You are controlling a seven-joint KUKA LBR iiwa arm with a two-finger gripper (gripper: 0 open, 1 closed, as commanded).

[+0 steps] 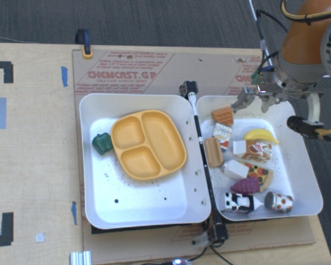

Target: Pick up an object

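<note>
Two shallow white plastic bins sit side by side: the left bin (94,203) and the right bin (309,195). The left one holds two things: one yellow three-compartment plastic plate (148,144) and one small green toy pepper (102,143). The right one holds roughly ten small toy items, among them one orange waffle-like block (223,115), one yellow banana (261,134), one tan wooden block (213,151), one pizza slice (258,174), one purple grape bunch (246,185), one black-and-white cow figure (240,202) and one small printed can (279,202).
</note>
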